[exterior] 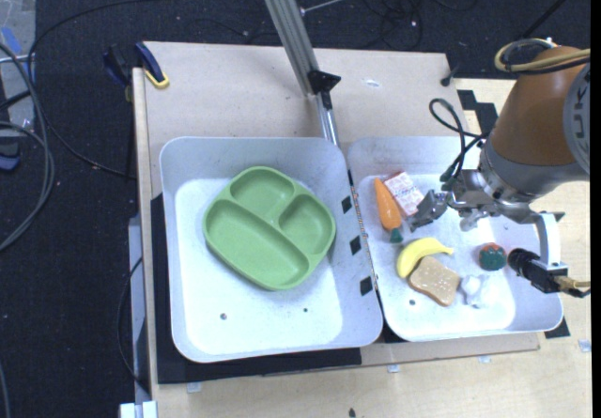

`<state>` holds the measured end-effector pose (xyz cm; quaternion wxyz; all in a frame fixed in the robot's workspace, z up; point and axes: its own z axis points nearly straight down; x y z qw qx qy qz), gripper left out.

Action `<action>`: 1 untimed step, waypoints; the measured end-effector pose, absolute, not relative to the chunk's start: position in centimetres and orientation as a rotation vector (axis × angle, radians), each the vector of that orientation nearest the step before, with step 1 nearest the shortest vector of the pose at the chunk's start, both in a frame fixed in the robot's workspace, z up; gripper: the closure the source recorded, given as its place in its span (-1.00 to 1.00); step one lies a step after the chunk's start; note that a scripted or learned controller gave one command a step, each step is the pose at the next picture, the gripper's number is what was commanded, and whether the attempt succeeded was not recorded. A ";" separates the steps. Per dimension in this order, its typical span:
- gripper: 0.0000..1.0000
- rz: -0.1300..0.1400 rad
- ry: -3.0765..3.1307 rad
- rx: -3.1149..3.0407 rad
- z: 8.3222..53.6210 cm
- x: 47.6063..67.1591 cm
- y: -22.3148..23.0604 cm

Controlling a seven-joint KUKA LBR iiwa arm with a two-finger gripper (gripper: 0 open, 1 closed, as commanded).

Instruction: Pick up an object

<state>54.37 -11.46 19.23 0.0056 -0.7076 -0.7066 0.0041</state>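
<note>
The right bin (526, 317) holds an orange carrot (388, 205), a red-and-white packet (403, 188), a yellow banana (418, 255), a slice of toast (435, 281), a green and red round item (491, 257) and a small white item (472, 290). My gripper (430, 208) hangs over the middle of this bin, just right of the carrot and packet and above the banana. I see nothing held between its fingers.
The left bin (188, 313) carries a green divided plate (270, 226). A metal pole (291, 22) slants down to the bins' back edge. The arm's orange band (540, 116) and a black cable (460, 139) hang over the right bin's back right.
</note>
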 end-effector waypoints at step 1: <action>-1.00 0.000 -2.222 -2.220 19.9 54.7 -11.4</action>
